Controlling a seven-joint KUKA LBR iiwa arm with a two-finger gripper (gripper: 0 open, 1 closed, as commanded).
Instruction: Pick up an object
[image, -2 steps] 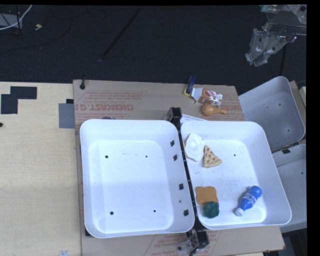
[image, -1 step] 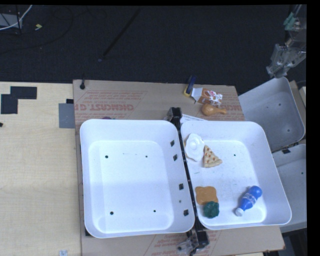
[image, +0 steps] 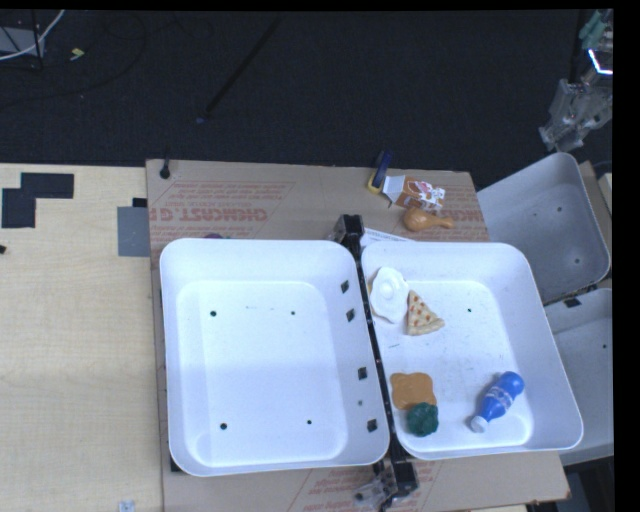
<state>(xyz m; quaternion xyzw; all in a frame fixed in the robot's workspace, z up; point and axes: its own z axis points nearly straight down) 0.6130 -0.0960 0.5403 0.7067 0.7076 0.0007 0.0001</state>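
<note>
Pale wood bench, black floor behind it, and a cardboard sheet carrying two shallow white bins side by side. Taking the black hinge strip between the bins as landmark: the left bin lies on one side of it, and everything worth grabbing sits across it in the right bin. Just beside the strip are a white fried-egg toy and a pizza slice, touching or nearly so. Lower along the strip, a brown toast piece overlaps a dark green lump. Farthest from the strip, a blue bottle lies tipped on its side, standing clear of the rest, so probably the easiest pick. Beyond the bin's far rim, a few small toys rest on the cardboard. The gripper hangs high, well away from the strip; whether it is open or closed I cannot tell. Nothing is picked yet.
</note>
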